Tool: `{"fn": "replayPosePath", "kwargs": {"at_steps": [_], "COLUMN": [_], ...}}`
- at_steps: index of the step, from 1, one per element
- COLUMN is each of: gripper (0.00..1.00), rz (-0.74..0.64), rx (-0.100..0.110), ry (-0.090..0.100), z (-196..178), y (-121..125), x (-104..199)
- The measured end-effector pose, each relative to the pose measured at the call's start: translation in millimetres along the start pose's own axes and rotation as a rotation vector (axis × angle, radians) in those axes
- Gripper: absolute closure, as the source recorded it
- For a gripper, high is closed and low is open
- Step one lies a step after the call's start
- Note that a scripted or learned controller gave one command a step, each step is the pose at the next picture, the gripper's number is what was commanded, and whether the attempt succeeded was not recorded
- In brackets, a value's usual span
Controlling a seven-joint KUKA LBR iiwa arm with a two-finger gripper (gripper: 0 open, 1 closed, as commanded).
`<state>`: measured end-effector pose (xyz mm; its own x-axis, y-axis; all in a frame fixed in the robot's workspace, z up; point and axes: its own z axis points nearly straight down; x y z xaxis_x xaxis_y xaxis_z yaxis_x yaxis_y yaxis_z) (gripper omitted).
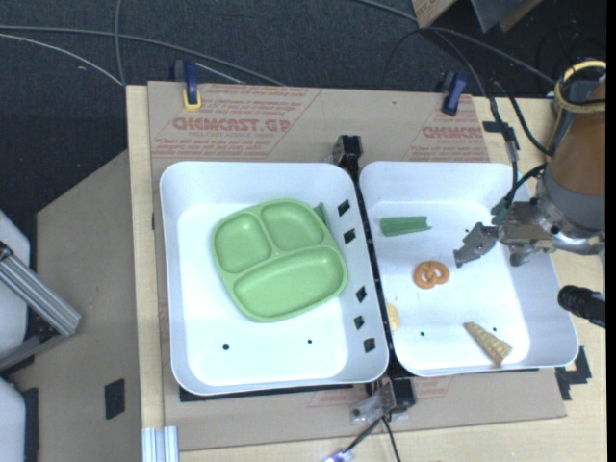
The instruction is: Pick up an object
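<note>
Closest to the lens, at the near edge of the worktop (260, 114), a black clamp (385, 397) sits where my two white bins meet. Just above it in the right bin (452, 176) lies a tan cone-shaped piece (489, 343), pointing up and left, close to the bin's near wall. Further in, around the middle of that bin, is a small orange pretzel (431, 275), and beyond it a flat green strip (404, 225) lying roughly crosswise near the divider. My tool (474, 246) hangs over the right part of this bin, its dark fingers pointing left toward the pretzel, near it but apart from it; nothing sits between them, and from this slant I cannot tell whether they are spread or closed. Behind the tool my grey wrist and the orange band (580, 162) rise at the right. The left bin (192, 345) holds a green divided plate (279, 258) with three compartments, resting flat around the bin's middle and turned a little askew. Two blue clamps (192, 82) (452, 91) grip the far edge of the brown board, and cables (125, 27) trail across the dark floor beyond.
</note>
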<state>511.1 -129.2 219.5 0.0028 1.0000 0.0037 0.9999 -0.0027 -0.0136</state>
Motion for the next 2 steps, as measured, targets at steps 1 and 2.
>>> {"fn": "replayPosePath", "kwargs": {"at_steps": [1, 2], "gripper": [0.0, 0.0], "rz": [-0.003, -0.002], "rx": [-0.012, -0.007], "ry": [-0.002, -0.001], "z": [-5.5, 37.7], "y": [2.5, 6.8], "x": [0.2, 0.5]}}
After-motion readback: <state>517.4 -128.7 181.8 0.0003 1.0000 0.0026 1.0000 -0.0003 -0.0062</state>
